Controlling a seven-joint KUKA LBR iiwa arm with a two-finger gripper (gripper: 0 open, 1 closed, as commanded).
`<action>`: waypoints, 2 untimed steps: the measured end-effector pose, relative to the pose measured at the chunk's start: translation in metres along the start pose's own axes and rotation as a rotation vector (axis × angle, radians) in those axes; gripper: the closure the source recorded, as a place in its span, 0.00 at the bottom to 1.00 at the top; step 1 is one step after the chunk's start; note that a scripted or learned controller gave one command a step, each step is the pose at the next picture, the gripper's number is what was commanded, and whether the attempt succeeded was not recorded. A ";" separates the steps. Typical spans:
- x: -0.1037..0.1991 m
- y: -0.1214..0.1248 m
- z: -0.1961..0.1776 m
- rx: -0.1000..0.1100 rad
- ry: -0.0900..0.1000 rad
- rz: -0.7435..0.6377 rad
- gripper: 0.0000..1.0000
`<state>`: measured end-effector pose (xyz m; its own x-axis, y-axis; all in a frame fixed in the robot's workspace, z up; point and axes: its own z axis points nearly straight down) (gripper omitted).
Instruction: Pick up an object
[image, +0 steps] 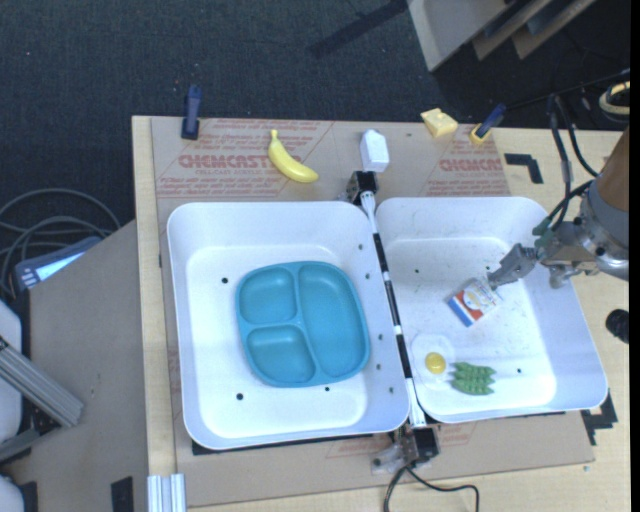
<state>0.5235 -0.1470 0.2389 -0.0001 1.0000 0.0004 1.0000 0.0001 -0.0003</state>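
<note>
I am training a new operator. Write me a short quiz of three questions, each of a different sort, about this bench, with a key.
1. True or false: the blue divided plate lies in the right bin.
2. Which thing lies nearest the gripper? A) small carton B) green toy C) fried egg toy
3. Fill in: the banana lies on the ___, outside both bins.

Key: 1 false, it lies in the left bin. 2 A. 3 bench.
</note>
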 end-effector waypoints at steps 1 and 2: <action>0.017 0.035 0.140 -0.002 -0.001 -0.001 0.00; 0.017 0.036 0.129 -0.004 -0.002 0.001 1.00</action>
<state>0.5592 -0.1301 0.1095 0.0008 1.0000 -0.0018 1.0000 -0.0008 0.0038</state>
